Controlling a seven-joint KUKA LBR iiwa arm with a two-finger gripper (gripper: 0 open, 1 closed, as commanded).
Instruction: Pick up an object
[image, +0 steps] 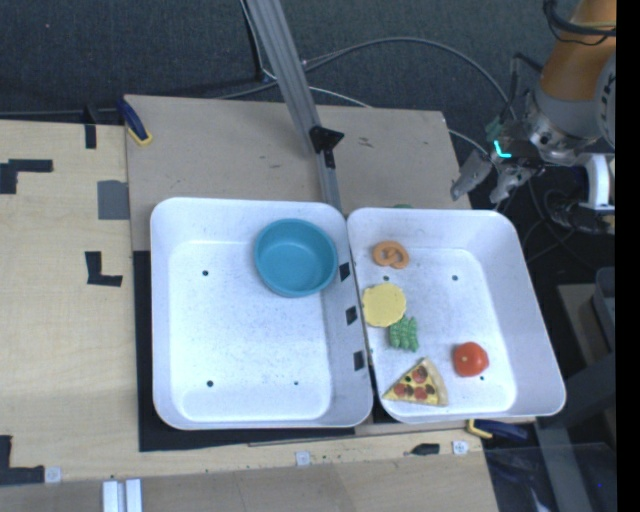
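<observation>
The gripper (487, 182) hangs beyond the far right corner of the right bin (500, 235), its two fingers apart and holding nothing. In that bin lie a pretzel (391, 254), yellow disc (384, 304), green cluster (404, 333), tomato (470, 358) and pizza slice (417, 384); a blue bowl (295, 257) sits in the left bin (220, 385)

A tan wooden bench (60, 300) stands against dark carpeted floor (120, 45).
</observation>
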